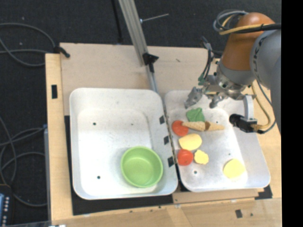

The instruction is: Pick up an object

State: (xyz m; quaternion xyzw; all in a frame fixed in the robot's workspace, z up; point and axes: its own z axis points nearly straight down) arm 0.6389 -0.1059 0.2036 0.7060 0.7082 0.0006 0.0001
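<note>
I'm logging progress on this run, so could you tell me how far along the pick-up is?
Done: nothing lifted yet; the green piece, cone and yellow disc all lie in the right bin. In hand: the gripper hangs over that bin's far edge, above the green piece, fingers apart with nothing between them. Left: descend, close on an item, lift.

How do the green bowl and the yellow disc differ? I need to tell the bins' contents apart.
The green bowl sits in the left bin; the yellow disc lies in the right bin. The bowl is hollow with a raised rim, the disc looks flat. The bowl looks clearly larger than the disc. The bowl stands alone, while the disc shares its bin with other items. Both are round and lie near their bins' front edges.
</note>
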